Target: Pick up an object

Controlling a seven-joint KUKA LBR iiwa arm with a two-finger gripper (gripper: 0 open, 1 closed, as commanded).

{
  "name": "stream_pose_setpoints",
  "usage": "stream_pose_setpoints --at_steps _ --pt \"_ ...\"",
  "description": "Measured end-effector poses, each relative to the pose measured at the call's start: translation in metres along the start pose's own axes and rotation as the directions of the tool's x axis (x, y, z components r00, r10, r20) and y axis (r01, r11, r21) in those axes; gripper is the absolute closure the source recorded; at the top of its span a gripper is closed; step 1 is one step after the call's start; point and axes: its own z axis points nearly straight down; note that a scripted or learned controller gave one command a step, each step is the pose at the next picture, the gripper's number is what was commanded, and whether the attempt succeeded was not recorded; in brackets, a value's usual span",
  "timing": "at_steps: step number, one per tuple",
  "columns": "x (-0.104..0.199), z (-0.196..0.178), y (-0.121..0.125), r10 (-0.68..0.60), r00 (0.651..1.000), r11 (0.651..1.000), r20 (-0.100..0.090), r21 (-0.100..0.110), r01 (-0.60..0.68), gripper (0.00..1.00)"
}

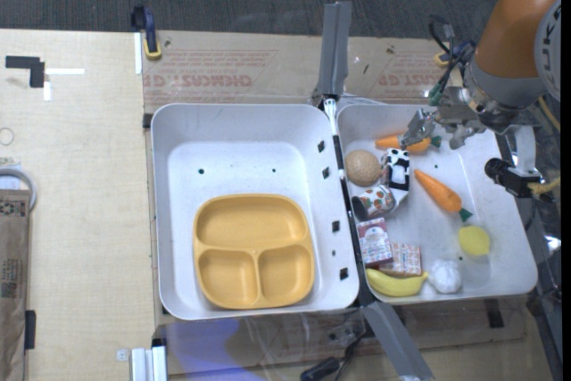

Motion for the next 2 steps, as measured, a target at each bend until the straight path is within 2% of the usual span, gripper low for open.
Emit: stream_pose_setpoints --at_steps 1,2 --pt "-0.0673 0.0954 -0.0224 0.076 0.997 0.997 -0.001 0.000 -0.076 0.00" --pt "-0.0676 0.0902 -0.0230 0.077 0.997 0.997 -0.002 0.005 -0.077 1.00"
